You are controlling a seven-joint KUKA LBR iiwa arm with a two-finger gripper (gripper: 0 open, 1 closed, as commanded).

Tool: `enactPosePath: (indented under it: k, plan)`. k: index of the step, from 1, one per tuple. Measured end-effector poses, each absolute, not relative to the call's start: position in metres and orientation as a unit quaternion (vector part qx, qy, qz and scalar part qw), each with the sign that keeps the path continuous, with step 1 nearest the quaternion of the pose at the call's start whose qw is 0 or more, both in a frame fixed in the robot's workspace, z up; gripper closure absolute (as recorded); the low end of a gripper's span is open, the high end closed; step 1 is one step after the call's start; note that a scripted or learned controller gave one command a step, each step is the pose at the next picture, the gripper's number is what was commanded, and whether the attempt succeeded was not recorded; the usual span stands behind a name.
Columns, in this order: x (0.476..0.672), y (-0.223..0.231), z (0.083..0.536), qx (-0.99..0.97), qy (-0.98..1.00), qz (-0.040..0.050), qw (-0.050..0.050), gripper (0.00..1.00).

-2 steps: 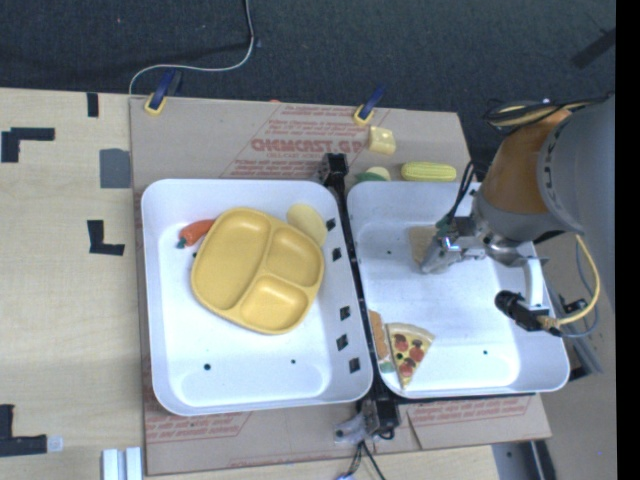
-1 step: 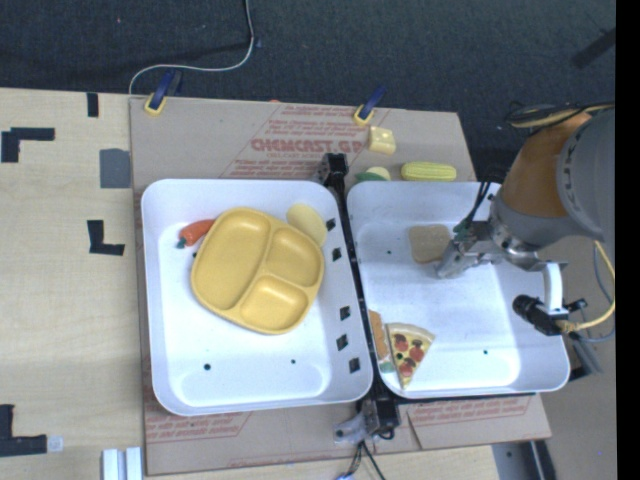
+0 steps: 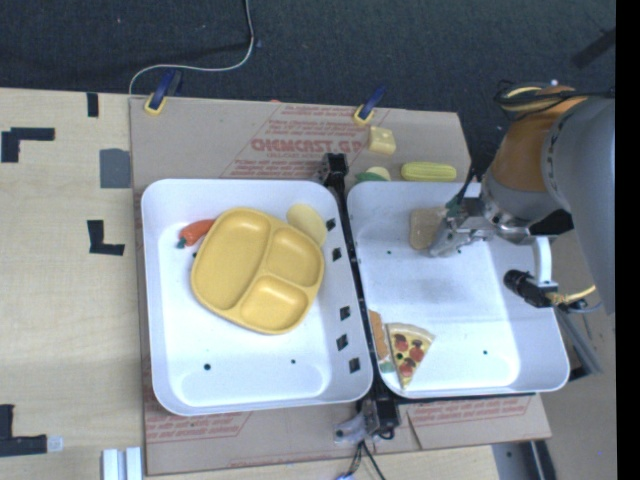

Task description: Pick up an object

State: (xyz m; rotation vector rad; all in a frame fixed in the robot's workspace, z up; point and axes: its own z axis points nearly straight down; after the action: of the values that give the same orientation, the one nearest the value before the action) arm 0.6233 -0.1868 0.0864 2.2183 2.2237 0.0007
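The claw [image 3: 447, 236] sits low in the right bin [image 3: 500, 358], near its upper rim, with its tips right against a tan block [image 3: 424, 230]. Whether the claw is open or closed on that block cannot be told at this angle; the metal parts blur together where they meet it. The grey arm [image 3: 585, 183] comes in from the right, its orange band [image 3: 520, 158] above the wrist.

The right bin holds the tan block at its upper left and a pizza slice [image 3: 405, 350] near the lower left corner, just beside the bin's left wall. The two are well apart, with bare white floor between them.

The left bin [image 3: 240, 383] holds a yellow tray [image 3: 258, 270] with three compartments, lying tilted across the middle. An orange carrot [image 3: 196, 231] pokes out at the tray's upper left edge, and a pale yellow piece [image 3: 307, 222] lies against its upper right edge, near the wall between the bins.

Outside the bins, on the cardboard [image 3: 300, 143] beyond their upper rims, lie a yellow block [image 3: 381, 141], a corn cob [image 3: 428, 172] and a small green piece [image 3: 372, 175].
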Motion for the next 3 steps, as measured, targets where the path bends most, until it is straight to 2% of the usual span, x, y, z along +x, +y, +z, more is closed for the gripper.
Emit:
enactPosePath:
  k: [1,2,3]
  plan:
    - [0.582,-0.201,0.088,0.707,0.707,0.0025,0.004,1.0]
    - [0.555,-0.177,0.088,0.707,0.707,0.0017,0.006,1.0]
    - [0.554,-0.175,0.086,0.707,0.708,0.0012,0.002,0.0]
